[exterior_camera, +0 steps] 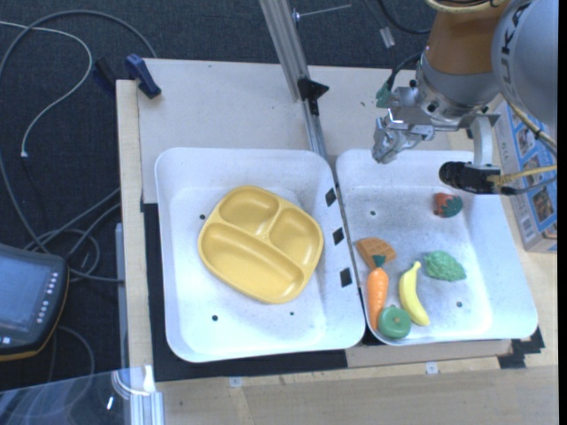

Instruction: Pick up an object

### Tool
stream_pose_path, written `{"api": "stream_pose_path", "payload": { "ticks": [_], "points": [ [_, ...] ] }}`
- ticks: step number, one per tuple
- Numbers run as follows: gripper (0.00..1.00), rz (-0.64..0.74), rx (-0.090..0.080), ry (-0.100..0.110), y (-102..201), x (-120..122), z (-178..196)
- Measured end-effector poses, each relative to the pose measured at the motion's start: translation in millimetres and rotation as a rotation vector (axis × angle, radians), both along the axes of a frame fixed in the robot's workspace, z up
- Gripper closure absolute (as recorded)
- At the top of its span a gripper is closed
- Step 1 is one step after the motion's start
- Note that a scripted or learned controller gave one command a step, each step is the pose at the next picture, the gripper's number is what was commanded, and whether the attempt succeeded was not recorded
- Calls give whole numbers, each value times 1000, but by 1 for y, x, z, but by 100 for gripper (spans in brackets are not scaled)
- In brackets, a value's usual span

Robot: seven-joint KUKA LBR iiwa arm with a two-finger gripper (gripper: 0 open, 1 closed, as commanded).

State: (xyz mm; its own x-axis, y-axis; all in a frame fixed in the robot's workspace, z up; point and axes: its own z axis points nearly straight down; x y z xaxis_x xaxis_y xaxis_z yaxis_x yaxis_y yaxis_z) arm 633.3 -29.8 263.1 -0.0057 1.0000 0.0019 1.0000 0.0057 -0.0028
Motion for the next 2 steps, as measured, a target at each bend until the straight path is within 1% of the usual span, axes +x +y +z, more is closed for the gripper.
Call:
{"api": "stream_pose_path", "payload": {
  "ticks": [1, 2],
  "points": [
    [100, 0, 0, -2, 46, 3, -2],
    [100, 0, 0, -5, 88, 12, -6]
  ]
}}
